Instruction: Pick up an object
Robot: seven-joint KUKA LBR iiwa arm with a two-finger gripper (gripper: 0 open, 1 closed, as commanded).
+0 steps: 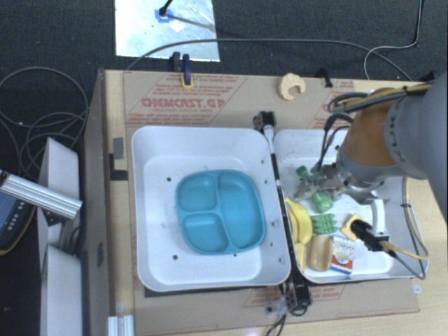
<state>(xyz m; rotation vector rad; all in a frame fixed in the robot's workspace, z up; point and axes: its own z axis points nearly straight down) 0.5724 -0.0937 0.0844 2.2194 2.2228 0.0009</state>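
Note:
My gripper [313, 183] hangs low in the right bin [301, 142], near its left wall. It is just above a round green piece [322, 202] and beside a small dark green piece [302, 170]. A yellow banana [300, 219] lies along the bin's left wall. A ridged green object [324, 223] is right of the banana. In the front of the bin sit a brown oblong item [319, 253] and a white, orange and blue packet [343, 251]. I see nothing clearly held.
The left bin [161, 152] holds a blue divided plate [220, 211]. A cream curved object [292, 86] lies on the cardboard behind the bins. My arm covers the right bin's back right part. A black divider bar [277, 187] runs between the bins.

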